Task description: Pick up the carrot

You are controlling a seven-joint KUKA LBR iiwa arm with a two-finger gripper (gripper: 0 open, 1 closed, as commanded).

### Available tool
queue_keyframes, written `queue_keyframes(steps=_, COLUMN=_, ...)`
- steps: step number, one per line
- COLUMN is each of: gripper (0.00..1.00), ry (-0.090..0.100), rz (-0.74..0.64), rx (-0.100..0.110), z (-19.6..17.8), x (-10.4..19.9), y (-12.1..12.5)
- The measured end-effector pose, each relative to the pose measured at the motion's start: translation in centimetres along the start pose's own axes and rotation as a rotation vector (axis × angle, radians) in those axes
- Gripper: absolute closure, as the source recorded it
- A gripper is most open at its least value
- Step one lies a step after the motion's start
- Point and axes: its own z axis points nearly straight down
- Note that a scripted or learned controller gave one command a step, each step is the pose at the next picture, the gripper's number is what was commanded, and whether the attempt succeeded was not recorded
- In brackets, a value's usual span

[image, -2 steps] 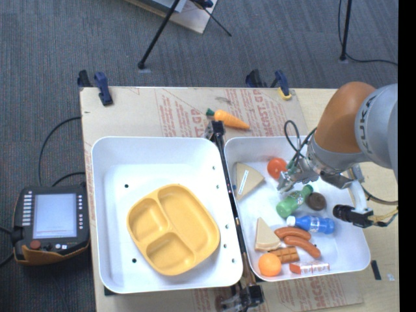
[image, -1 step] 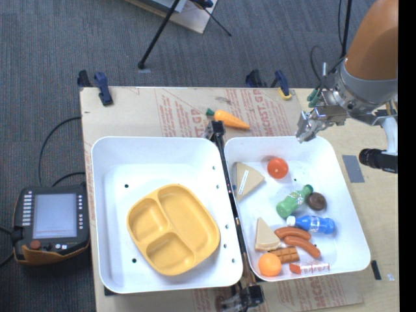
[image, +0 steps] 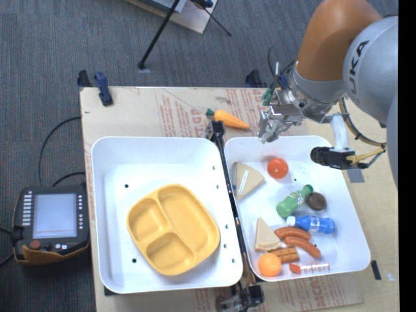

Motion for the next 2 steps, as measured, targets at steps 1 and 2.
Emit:
queue_keyframes(steps=1, gripper=1.00, ry=0.000, rz=0.115, rx=0.008, z=4.9, x=7.7, y=-5.3)
queue_keyframes(steps=2, gripper=1.00, ry=-0.002, rz=0.250, rx=-0.003, z=2.6, x=8.5, y=0.5)
